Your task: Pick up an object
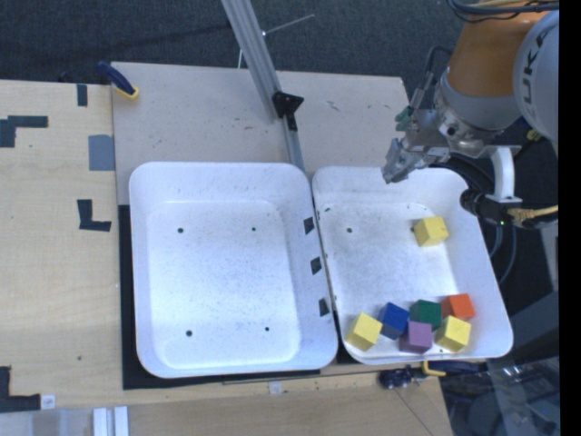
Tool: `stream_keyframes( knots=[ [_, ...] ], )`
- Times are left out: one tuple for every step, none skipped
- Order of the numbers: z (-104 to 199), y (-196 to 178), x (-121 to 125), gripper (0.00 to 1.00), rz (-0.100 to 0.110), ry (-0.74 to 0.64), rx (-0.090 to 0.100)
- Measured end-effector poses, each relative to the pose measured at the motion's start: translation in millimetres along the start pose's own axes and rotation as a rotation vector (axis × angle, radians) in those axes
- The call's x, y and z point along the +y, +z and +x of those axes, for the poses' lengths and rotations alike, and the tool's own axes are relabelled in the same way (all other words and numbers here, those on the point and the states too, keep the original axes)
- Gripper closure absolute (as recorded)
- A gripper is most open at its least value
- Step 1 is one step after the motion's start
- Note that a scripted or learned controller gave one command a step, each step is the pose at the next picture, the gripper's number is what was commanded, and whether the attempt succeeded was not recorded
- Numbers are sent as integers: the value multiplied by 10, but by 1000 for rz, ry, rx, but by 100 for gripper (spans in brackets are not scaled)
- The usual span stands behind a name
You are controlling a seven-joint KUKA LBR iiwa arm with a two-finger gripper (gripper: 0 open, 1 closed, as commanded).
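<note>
A lone yellow block (430,232) lay in the right bin (363,262), toward the bin's two o'clock corner and well apart from the other blocks. It rested flat on the bin floor, touching nothing. The remaining blocks were bunched along the bin's near edge, around five o'clock: a second yellow block (365,331) at the left of the group, a blue block (394,319) just beside it, a purple block (418,335) next, a green block (425,312) behind the purple one, a third yellow block (455,333) at the right, and an orange block (460,306) at its twelve o'clock. Several of these touched their neighbours.

The gripper (397,171) hung over the far rim of the right bin, at about eleven o'clock from the lone yellow block and near it but apart. Nothing sat between its fingers; whether they stood wide or narrow I could not tell, since they appeared as one dark, blurred tip. The arm (495,53), grey with its orange band, came in from three o'clock.

The left bin (218,271) lay beside the right one, their rims touching along the middle. A slanted metal bar (259,53) ran from the top of the view down to the point where the bins met.
</note>
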State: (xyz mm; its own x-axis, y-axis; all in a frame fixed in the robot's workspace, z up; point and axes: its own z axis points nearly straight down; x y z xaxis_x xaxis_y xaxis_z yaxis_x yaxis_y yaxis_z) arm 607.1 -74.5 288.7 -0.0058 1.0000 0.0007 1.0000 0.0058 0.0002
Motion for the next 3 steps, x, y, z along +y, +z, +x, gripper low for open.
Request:
stream_keyframes(
  knots=[
    [632,127,2,100,2,-2,1],
    [1162,275,71,100,4,-1,0],
    [1687,502,34,100,5,0,0]
  ],
)
